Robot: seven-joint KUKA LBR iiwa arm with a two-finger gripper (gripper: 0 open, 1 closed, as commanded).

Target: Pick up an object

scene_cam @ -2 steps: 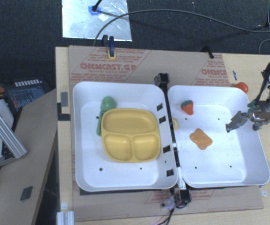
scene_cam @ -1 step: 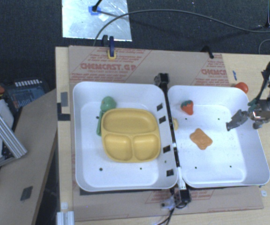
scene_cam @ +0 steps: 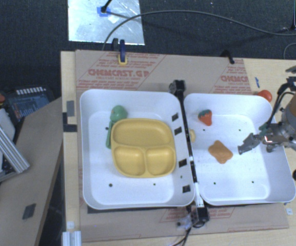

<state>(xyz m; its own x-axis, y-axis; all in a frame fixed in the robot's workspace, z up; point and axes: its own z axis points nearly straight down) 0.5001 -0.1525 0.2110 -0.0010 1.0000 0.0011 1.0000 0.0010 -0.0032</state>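
**Pick pending: gripper just beside orange piece**

Gripper [scene_cam: 246, 146] low over right bin [scene_cam: 278, 186]; finger state: cannot tell; nothing seen held. Orange piece [scene_cam: 220, 151] lies just beside it, bin-centre side; judged light, stiff, smooth, prob. plastic; best taken across narrow sides. Strawberry toy [scene_cam: 205, 116] beyond, farther off. Left bin [scene_cam: 94, 186], well away: yellow divided tray [scene_cam: 141, 147], green item [scene_cam: 117, 114] at its far edge.

One fixed camera looks down aslant on both white bins [scene_cam: 137, 99].
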